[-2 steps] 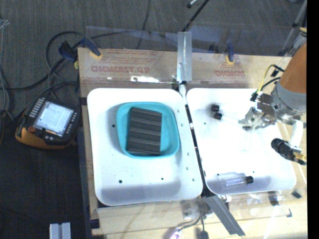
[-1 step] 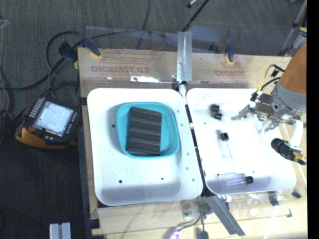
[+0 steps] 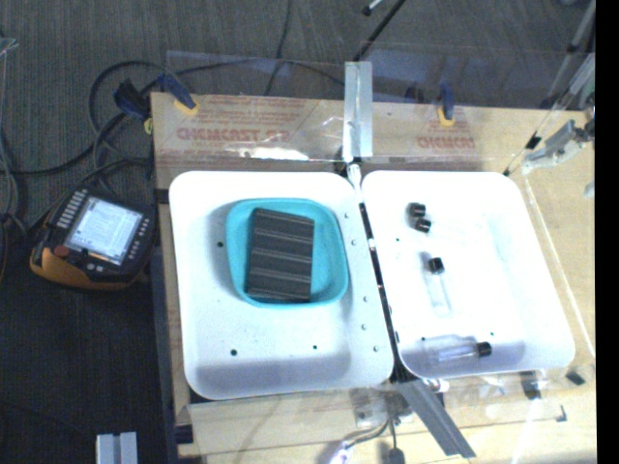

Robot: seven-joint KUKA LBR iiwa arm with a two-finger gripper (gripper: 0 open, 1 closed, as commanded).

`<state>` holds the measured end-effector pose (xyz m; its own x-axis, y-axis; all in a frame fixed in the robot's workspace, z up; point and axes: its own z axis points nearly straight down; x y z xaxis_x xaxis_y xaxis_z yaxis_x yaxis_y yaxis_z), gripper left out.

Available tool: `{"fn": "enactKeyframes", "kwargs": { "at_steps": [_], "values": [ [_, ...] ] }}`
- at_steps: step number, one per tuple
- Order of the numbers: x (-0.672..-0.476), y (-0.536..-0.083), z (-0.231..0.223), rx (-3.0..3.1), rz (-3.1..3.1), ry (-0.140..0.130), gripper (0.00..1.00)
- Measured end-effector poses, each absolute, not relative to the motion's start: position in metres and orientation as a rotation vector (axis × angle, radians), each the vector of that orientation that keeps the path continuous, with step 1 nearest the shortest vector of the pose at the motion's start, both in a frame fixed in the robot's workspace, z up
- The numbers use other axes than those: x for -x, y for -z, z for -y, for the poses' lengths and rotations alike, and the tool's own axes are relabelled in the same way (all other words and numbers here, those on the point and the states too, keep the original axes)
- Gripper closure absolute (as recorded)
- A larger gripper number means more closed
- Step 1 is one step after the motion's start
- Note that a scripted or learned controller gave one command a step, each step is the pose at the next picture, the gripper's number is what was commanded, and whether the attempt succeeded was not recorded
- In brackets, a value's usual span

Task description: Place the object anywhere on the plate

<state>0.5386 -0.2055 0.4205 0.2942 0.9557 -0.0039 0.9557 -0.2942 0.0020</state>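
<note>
A dark grey ribbed block (image 3: 280,254) lies flat on the turquoise plate (image 3: 331,259) in the left bin (image 3: 203,327). It covers most of the plate's middle and stays within the rim. In the right bin (image 3: 513,298) lie two small black caps (image 3: 418,217), a clear vial with a black cap (image 3: 436,280) and a second clear vial (image 3: 455,351) near the front wall.
A clear divider post (image 3: 358,114) stands behind the seam between the bins. An orange-and-grey teach pendant (image 3: 92,238) sits on the floor at the left, with cables running behind it. Clamps hold the bench's back edge.
</note>
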Motion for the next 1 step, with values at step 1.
{"fn": "enactKeyframes", "kwargs": {
  "at_steps": [1],
  "values": [
    [-0.5106, -0.4346, 0.2124, -2.667, -1.654, 0.002, 0.0]
  ]
}}
